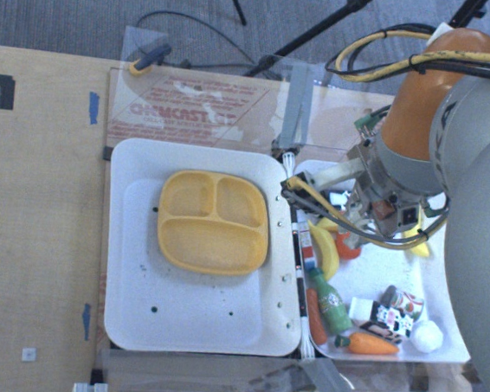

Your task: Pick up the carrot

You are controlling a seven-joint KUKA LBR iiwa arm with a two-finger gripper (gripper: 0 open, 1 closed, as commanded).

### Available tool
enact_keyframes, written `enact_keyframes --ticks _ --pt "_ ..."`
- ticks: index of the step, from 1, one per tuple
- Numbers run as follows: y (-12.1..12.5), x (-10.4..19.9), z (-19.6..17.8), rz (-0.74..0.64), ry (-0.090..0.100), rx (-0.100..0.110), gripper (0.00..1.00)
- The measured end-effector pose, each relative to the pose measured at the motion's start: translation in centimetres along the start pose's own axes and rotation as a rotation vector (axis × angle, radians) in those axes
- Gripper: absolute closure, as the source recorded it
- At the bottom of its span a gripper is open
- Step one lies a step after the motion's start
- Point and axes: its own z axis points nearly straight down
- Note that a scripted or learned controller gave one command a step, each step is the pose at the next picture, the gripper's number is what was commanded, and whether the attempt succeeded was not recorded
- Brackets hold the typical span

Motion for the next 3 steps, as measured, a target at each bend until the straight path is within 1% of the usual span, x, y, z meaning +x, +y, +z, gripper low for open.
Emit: enact_keyframes --ticks 1,2,3 --pt "-0.4 5.1 2.1 0.039 0.002 0.0 1.0" --pt "3.4 2.0 3.8 0.087 -0.006 0.004 1.0" --pt "3.5 4.1 7.6 0.063 -0.006 0.005 1.0"
